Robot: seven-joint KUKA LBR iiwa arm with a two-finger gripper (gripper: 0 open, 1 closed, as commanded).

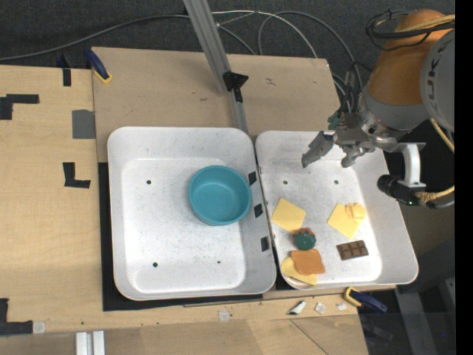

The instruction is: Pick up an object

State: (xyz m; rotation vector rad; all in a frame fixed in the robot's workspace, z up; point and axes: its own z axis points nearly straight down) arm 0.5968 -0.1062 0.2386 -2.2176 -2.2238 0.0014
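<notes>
Overhead slanted view of a light wooden desk point(170, 87) carrying two shallow white plastic bins side by side. The left bin point(140, 265) holds a round teal-blue bowl point(219, 194), upright, lying right of the bin's centre and near the wall shared with its neighbour. The right bin point(392, 261) holds a cluster of small objects in its near half: a flat yellow square block point(287, 215); just below it a small dark green rounded piece with a red spot point(304, 238); below that an orange-brown square piece point(307, 260) resting on a pale yellow disc point(293, 274); to the right a yellow wedge-like piece point(346, 219); and, near it, a small dark brown segmented bar resembling chocolate point(352, 251). The grey arm with its orange band point(403, 65) enters from the right, and its two-finger gripper point(331, 156) hangs over the far, bare part of the right bin, well apart from the objects. The gripper's fingers point(315, 151) are spread, with nothing between them. A grey metal pole point(211, 35) slants across the top of the desk, black cables point(281, 28) trail behind it, and pieces of black tape point(72, 176) mark the desk at left.
</notes>
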